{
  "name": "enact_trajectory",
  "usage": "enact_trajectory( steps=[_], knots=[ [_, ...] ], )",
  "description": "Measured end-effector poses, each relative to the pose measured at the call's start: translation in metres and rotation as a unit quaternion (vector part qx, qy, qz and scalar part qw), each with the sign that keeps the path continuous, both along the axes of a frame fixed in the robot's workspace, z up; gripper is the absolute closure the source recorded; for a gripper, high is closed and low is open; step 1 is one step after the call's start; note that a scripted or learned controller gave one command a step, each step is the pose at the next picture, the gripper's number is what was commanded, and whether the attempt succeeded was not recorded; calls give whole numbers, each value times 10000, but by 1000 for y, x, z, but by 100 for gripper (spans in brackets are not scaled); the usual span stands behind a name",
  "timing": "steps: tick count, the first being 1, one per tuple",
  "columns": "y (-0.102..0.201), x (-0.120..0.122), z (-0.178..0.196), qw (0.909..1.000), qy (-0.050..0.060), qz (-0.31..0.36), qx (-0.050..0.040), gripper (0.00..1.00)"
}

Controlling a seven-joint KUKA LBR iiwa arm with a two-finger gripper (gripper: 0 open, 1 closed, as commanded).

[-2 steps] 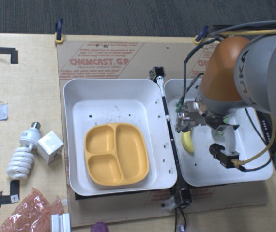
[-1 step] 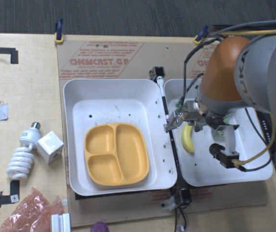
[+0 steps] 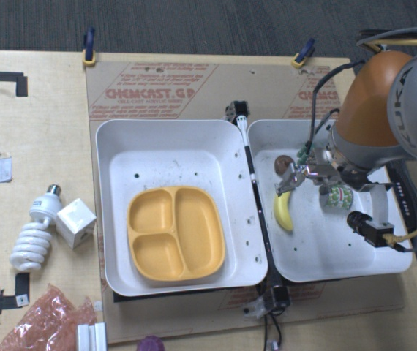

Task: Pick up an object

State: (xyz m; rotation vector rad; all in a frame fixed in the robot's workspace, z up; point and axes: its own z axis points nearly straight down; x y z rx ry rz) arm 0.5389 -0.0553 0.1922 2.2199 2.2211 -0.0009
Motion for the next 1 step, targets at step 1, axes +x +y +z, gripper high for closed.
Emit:
enact_trajectory(
  steps=[1],
  knots=[
    [-49,-9,-59,10000,5,-9,4,0]
  ],
)
